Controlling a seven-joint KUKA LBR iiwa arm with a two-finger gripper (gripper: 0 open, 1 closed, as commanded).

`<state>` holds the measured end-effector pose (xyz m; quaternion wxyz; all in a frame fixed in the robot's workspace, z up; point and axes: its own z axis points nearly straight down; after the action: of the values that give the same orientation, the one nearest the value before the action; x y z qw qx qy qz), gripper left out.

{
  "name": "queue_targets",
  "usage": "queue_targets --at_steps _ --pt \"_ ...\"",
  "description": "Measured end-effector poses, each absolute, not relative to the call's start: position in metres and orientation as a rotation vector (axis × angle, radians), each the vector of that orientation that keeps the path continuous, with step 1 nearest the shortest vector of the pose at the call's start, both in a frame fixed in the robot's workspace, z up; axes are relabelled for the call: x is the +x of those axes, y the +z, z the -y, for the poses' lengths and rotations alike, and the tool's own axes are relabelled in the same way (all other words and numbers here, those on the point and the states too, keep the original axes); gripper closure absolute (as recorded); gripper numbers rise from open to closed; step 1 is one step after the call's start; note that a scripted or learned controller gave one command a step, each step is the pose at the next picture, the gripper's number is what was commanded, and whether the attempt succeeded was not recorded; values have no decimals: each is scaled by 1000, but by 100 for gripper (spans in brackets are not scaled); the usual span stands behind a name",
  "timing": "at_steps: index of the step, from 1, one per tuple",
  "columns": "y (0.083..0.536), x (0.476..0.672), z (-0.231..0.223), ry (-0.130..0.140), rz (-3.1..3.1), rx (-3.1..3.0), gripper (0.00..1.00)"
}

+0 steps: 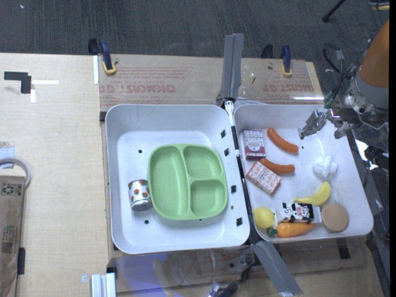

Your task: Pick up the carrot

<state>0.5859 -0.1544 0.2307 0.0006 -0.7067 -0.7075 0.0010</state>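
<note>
the gripper [322, 124] is hovering over the far right corner of the right bin [365, 190], its claw looking spread and pinching nothing. the carrot [294, 229] is lying well away at the near edge, wedged between the lemon [263, 217] and the brown disc [335, 217], touching the little milk carton [299, 213]. risk here: with neighbours crowding it, the fingers could be catching the carton or nudging the carrot against the wall and closing on air.
</note>
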Motion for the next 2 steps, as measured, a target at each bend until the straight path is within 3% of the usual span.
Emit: queue_targets --at_steps 1,2 --pt "101 572 94 2 2338 -2097 0" --pt "150 525 117 1 2524 -1868 0"
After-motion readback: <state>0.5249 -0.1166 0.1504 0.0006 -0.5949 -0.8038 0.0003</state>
